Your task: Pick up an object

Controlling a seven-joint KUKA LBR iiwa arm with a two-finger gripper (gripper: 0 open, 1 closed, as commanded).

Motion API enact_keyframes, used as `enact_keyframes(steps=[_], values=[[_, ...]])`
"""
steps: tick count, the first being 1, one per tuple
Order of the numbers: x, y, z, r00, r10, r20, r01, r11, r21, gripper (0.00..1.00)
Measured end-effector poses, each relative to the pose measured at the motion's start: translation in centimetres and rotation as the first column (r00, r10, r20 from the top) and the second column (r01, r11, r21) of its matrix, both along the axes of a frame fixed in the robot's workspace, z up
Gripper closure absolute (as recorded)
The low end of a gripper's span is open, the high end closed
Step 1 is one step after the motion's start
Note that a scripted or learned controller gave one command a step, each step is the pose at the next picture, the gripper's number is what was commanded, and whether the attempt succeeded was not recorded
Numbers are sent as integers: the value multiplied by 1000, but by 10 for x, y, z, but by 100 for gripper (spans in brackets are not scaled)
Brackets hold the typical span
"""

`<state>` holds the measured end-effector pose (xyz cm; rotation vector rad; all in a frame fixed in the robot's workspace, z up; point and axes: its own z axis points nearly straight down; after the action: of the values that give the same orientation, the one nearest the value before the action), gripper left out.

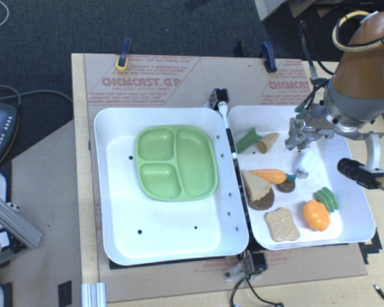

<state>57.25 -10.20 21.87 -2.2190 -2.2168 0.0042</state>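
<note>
My gripper hangs over the back middle of the right bin, with the grey arm and its orange band rising to the upper right. Just left of it lie a green pod and a beige cone. A small pale object sits directly in front of the gripper. Nearer the camera are a carrot, a sandwich wedge on a brown disc, a toast slice, an orange fruit and a green leafy piece.
The left bin holds a green divided plate. A black divider rail runs between the bins. A black part of the arm juts over the right bin's right side. Clamps sit at the board's back edge.
</note>
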Motion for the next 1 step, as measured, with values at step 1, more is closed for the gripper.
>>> enact_keyframes(steps=[1], values=[[-49,13,13,1000,-1,1,1,1000,0,100]])
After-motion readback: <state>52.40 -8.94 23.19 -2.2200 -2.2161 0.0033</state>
